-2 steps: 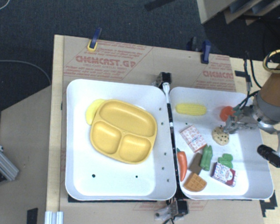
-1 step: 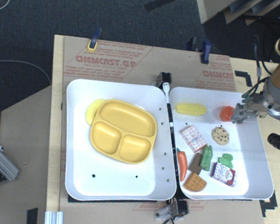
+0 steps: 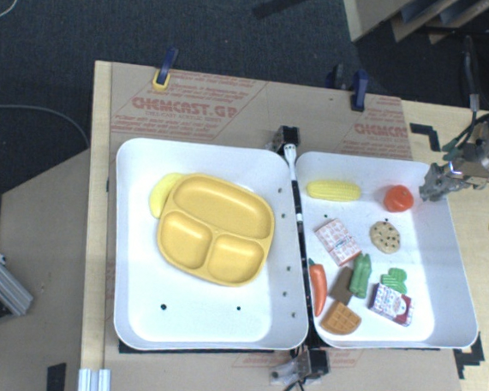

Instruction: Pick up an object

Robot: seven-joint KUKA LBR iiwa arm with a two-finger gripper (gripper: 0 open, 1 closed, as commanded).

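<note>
Nearest in the right bin (image 3: 456, 279) lie a toy waffle (image 3: 341, 318), an orange carrot (image 3: 317, 288), a red packet (image 3: 391, 304) and a green vegetable piece (image 3: 361, 275). Farther back sit a pink-patterned cracker packet (image 3: 337, 241), a cookie (image 3: 385, 236), then a corn cob (image 3: 333, 190) and a red tomato (image 3: 398, 197) by the far wall. The left bin (image 3: 132, 248) holds a yellow divided plate (image 3: 214, 229). At the right bin's far right corner hangs the gripper (image 3: 435, 187), just right of the tomato; whether it is open or closed cannot be told, and nothing shows in its grasp.
</note>
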